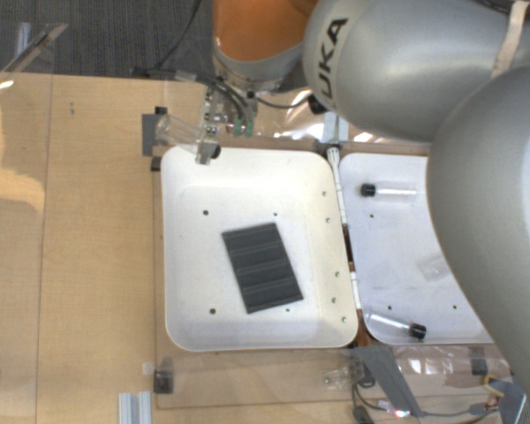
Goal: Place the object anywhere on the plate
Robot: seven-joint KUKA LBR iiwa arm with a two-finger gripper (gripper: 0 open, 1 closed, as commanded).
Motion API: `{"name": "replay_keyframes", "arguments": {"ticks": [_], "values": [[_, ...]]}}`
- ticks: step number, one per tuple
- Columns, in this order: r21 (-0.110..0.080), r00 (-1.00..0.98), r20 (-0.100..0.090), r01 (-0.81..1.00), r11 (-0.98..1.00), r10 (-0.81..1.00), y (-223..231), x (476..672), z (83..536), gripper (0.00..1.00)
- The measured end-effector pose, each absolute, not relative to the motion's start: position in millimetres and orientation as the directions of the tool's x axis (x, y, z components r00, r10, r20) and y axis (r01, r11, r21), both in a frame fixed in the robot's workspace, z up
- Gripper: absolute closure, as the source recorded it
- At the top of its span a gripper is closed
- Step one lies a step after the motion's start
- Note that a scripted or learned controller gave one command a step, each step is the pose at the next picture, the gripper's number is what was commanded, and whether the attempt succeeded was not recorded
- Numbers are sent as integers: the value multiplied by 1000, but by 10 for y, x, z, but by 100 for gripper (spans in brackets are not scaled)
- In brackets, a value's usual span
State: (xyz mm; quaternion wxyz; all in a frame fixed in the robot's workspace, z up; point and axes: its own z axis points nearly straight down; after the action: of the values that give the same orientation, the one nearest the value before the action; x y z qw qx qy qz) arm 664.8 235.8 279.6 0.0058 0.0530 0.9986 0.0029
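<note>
A dark grey ridged rectangular plate (262,267) lies flat near the middle of the left bin (185,237). In the right bin (397,254) lie two clear tube-like objects with black caps: one (387,190) near the far edge, the other (395,328) by the near edge. My gripper (208,145) hangs over the far left corner of the left bin, well away from the plate and from both tubes. I see nothing held in it. The grey arm with its orange band (256,16) covers the upper right of the view.
A divider wall (343,237) separates the two bins. A dark clamp (152,135) sits at the far left corner of the left bin, close to the gripper. Bare wooden bench (71,237) spreads to the left. Cables and brackets (397,391) lie along the near edge.
</note>
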Motion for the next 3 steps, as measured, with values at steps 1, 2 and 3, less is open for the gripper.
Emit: {"name": "replay_keyframes", "arguments": {"ticks": [1,2,3], "values": [[13,-994,-20,106,994,106,2368,6664,2926,100],[13,-994,-20,106,994,106,2368,6664,2927,0],[5,-942,-4,335,942,335,2357,6346,1408,0]]}}
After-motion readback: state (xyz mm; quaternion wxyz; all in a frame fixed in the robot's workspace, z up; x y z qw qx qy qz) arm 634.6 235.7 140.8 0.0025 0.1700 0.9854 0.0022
